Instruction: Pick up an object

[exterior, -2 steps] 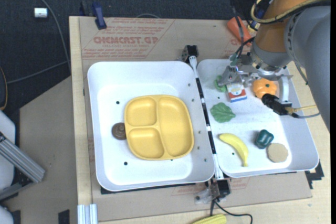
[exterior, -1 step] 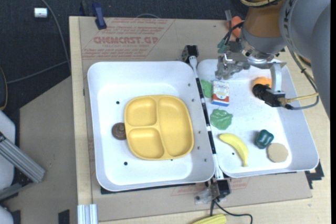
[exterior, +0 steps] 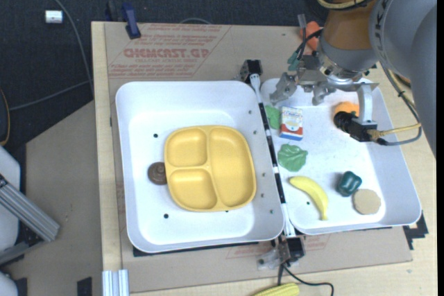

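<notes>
Banana [exterior: 310, 193] lies at the lower right of the frame in the right bin [exterior: 402, 177], its long axis running diagonally from upper left to lower right, with a teal pepper-like toy [exterior: 349, 182] and a round tan biscuit-like piece [exterior: 367, 202] just to its right. Further up sit a green leafy piece [exterior: 292, 157] and a small carton [exterior: 292, 123] with a red and white label. Directly above the carton, in the upper right, the gripper [exterior: 303, 83] hangs over the bin's far edge; whether it is spread or closed I cannot tell, and nothing shows between it. My guess is the carton is the nearest pick, lying just below the gripper. The left bin [exterior: 132, 149] holds a yellow divided tray [exterior: 208, 168].
</notes>
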Action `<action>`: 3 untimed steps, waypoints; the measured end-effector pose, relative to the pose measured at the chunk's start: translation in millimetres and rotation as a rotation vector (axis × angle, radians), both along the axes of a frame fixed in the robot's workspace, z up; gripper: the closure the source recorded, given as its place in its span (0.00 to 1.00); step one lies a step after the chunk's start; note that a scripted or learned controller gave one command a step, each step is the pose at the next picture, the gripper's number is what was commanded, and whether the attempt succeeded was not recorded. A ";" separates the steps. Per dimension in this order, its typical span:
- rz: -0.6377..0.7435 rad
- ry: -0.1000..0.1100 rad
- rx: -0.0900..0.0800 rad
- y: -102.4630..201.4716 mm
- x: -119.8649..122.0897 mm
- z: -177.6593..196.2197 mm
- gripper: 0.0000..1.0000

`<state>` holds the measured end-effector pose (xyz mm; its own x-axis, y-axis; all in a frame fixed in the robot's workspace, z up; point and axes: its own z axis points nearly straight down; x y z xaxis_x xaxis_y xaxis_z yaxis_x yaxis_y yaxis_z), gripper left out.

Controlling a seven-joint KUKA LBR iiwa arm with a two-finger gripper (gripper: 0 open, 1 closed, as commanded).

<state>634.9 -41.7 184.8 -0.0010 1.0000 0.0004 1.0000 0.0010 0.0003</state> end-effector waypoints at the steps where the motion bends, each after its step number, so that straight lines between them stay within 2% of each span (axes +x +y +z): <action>1: -0.003 0.003 -0.001 -65.3 -32.0 -43.9 0.00; 2: -0.004 0.003 -0.001 -112.5 -115.5 -88.9 0.00; 3: -0.003 0.002 0.000 -140.0 -156.3 -100.5 0.00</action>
